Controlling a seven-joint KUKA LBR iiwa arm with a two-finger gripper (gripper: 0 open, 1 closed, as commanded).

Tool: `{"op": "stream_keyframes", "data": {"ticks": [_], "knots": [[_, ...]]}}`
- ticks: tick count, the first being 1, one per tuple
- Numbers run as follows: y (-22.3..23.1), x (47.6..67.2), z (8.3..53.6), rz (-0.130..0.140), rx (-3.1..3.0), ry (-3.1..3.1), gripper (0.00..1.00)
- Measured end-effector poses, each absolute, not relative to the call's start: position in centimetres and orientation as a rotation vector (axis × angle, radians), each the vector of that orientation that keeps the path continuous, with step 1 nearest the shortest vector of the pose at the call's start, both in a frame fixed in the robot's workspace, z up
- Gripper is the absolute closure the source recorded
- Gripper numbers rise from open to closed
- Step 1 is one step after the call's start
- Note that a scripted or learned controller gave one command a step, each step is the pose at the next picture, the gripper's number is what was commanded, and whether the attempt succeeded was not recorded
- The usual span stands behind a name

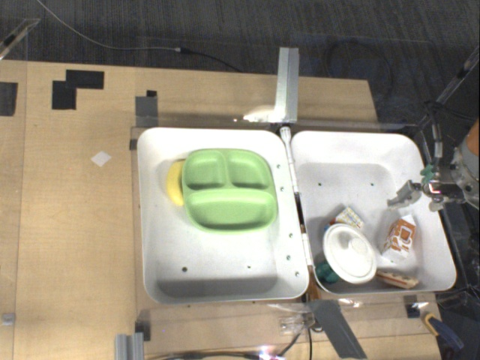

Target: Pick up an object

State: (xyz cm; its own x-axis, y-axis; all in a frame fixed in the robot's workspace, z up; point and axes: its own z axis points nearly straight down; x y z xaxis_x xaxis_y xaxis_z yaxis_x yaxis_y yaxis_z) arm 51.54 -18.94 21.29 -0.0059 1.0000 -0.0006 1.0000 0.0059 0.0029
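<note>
the left bin [157,261] holds a green divided tray [228,188] with a yellow object [174,184] at its 9 o'clock. the right bin [352,156] holds a white bowl [349,252], an orange-white packet [400,237] at its 3 o'clock, and a wooden piece [397,280]. the gripper [411,192] hovers at the bin's 3 o'clock; i cannot tell how its jaws stand. both bins sit on a wooden bench [67,223], dark carpet [225,13] beyond.

Pale wooden bench [67,223] well left of the tool [409,193], black cutouts [75,87] far left; dark carpet [225,13] beyond.
</note>
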Motion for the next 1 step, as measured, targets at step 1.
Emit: {"op": "stream_keyframes", "data": {"ticks": [1], "knots": [[-13.04,54.58,35.57,0.007,1.965,2.442,0.0]]}}
